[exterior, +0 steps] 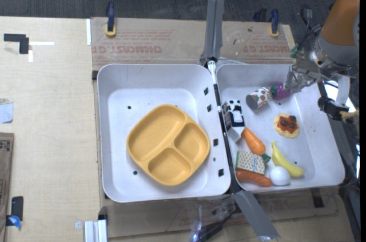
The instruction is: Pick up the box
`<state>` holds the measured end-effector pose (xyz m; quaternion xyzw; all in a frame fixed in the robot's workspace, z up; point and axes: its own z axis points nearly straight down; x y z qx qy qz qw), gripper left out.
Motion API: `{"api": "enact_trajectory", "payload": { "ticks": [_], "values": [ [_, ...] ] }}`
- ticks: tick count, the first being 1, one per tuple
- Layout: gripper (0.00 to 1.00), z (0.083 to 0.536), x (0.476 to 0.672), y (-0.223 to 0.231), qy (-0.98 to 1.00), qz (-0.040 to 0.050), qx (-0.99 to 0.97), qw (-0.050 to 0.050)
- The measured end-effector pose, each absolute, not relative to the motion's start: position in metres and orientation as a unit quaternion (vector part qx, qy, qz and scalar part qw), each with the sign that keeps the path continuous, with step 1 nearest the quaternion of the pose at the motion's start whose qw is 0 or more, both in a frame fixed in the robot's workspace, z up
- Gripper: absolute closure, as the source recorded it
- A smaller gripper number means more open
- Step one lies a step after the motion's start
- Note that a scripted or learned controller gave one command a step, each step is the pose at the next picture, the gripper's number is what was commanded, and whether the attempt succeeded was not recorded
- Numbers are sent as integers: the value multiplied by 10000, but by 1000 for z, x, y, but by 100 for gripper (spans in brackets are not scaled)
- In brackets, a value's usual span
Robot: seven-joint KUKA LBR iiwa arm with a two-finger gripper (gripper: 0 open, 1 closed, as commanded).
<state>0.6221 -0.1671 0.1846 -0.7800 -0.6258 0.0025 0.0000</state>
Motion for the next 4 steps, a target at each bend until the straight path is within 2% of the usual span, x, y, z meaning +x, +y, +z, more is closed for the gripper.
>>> {"api": "enact_trajectory", "payload": {
  "ticks": [1, 4],
  "values": [
    [0, 184, 622, -167, -6259, 27, -7799, 2],
    [0, 184, 622, -167, -6259, 27, -7799, 2]
  ]
}}
